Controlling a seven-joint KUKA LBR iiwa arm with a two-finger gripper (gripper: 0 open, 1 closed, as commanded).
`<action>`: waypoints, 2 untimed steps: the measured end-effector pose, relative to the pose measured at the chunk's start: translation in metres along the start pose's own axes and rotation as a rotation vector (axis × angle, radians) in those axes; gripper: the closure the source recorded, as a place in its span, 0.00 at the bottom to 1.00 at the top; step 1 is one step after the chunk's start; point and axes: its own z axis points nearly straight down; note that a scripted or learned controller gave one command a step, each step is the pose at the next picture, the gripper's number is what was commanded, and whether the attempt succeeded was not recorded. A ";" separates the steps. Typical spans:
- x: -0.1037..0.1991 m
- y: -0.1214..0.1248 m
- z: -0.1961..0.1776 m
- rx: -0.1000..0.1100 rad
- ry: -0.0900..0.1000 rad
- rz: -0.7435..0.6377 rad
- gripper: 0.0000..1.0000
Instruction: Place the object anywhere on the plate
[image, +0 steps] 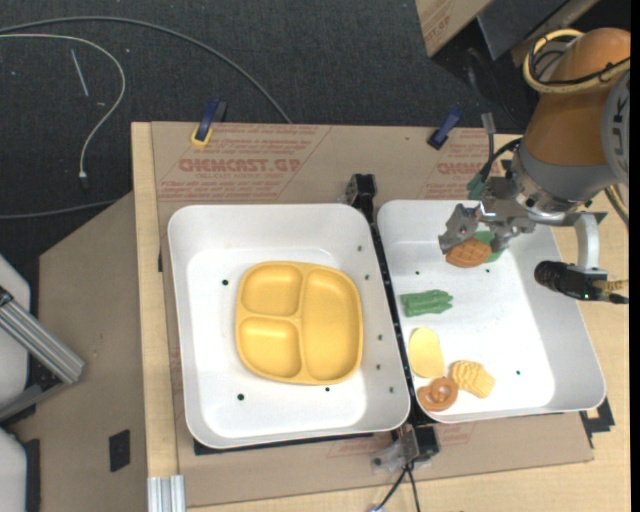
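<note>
Counter of brown board, lying on dark carpet, carries two shallow white bins side by side. A white cable trails over the carpet at 10 o'clock. Two blue clamps grip the board's far edge. Red print on the board reads "CHEMCAST GP", partly faded; a second run of red print near the right clamp is too cut off to read.

The left bin holds a yellow plate with three compartments.

The right bin holds the loose items. A round orange-brown food item lies at the bin's 12 o'clock, directly under the end effector. The end effector's fingers sit just above or against this item; whether they are spread or closed on it cannot be told. Near the bin's left wall lies a green piece, with a pale yellow piece below it. At 6 o'clock a brown ring-shaped item touches a ridged yellow item.

The arm enters from 2 o'clock.
</note>
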 end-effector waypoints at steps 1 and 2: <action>0.061 -0.013 0.001 0.002 0.000 0.001 1.00; 0.110 -0.021 -0.005 0.001 -0.002 0.006 1.00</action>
